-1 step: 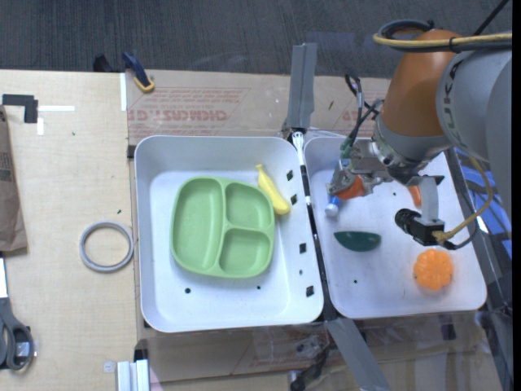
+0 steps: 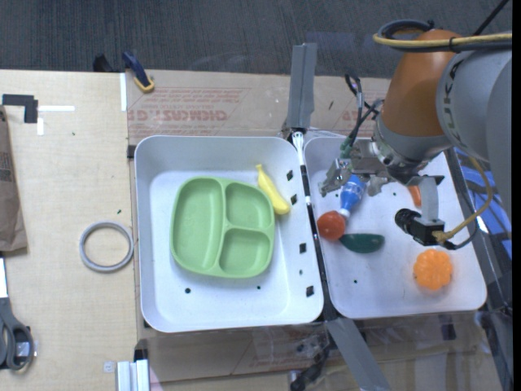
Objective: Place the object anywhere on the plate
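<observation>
Two bins: my end effector [image 2: 356,179] grips the blue-and-white tube [image 2: 351,195] over the right bin [image 2: 407,296]. Next I carry it left onto the green plate [image 2: 221,226].

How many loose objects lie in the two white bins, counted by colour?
Green: 2, the plate and a dark green piece
Yellow: 1, banana
Red: 1, ball
Orange: 1, fruit
Blue and white: 1, tube
Total: 6
</observation>
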Motion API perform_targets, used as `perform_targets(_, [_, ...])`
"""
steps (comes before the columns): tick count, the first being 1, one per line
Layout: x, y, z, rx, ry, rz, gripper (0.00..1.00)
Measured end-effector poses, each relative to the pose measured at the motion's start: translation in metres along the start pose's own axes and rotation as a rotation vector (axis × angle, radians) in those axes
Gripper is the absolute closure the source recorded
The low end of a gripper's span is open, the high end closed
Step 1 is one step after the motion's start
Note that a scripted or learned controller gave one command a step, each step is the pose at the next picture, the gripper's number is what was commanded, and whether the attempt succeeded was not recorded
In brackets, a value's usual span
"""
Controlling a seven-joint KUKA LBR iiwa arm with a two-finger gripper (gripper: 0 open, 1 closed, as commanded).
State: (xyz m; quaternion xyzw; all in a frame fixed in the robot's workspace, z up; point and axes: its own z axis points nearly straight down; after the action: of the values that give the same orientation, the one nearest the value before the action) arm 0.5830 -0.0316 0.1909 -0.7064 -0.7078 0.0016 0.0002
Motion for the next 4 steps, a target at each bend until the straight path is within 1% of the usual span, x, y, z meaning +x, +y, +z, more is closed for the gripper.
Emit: perform_targets(4, [0.0000,0.0000,0.0000,0.000,0.000,0.000,0.00])
